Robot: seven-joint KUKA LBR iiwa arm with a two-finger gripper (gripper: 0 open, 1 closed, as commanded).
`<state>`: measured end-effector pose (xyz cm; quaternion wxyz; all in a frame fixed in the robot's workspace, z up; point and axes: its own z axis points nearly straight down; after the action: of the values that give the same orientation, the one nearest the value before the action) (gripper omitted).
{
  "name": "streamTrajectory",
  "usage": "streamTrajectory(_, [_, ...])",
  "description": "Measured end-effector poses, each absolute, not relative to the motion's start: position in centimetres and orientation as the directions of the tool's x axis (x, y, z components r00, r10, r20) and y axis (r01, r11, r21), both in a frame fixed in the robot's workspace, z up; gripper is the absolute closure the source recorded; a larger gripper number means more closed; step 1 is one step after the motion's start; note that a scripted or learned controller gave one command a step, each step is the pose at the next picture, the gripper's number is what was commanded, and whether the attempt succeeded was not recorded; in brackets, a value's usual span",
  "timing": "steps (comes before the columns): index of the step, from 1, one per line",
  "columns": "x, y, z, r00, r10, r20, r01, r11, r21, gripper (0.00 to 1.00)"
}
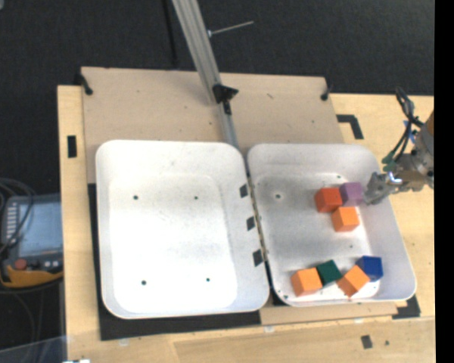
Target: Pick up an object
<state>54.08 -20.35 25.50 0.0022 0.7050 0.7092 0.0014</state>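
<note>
**Hovering at the purple cube, with no grasp made yet**

Reaching in from the right of the camera view, the gripper [377,188] sits low over the right-hand white bin [299,229], close to its right wall. Its tip is just beside, perhaps touching, the right face of a small purple cube [352,193]. Whether it is spread or pressed together cannot be told at this size and angle, and nothing can be seen pinched in it.

The purple cube is the likeliest target. It stands in a tight group of three in the upper right part of the bin. A red-orange cube [329,199] touches its left side, and an orange cube [346,218] lies just below the pair. A second group lies along the bin's near edge: an orange cube [306,280], a dark green cube [329,271], another orange cube [354,280] and a blue cube [371,266]. They are packed close together and well apart from the gripper.

My judgement is that the step in hand is the approach and alignment, not the lift.

The next move calls for the gripper to straddle the purple cube on two free faces. That is awkward, because the left face is blocked by the red-orange cube. A close across the far and near faces looks more promising. A push from the right would more likely shove both cubes leftward than seat one. Only a clean vertical lift, with the cube plainly between the tips, would settle it.
</note>
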Motion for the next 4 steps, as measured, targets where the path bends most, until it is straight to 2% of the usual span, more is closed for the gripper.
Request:
streamTrajectory(1, [52.9, -15.5, 25.1, -0.005, 1.000, -0.001, 1.000, 0.005, 0.001, 1.00])
streamTrajectory(3, [53.8, -5.4, 23.5, -0.007, 1.000, 0.001, 1.000, 0.007, -0.001, 1.00])
streamTrajectory(4, [53.2, 0.8, 23.4, -0.008, 1.000, 0.002, 1.000, 0.008, -0.001, 1.00])
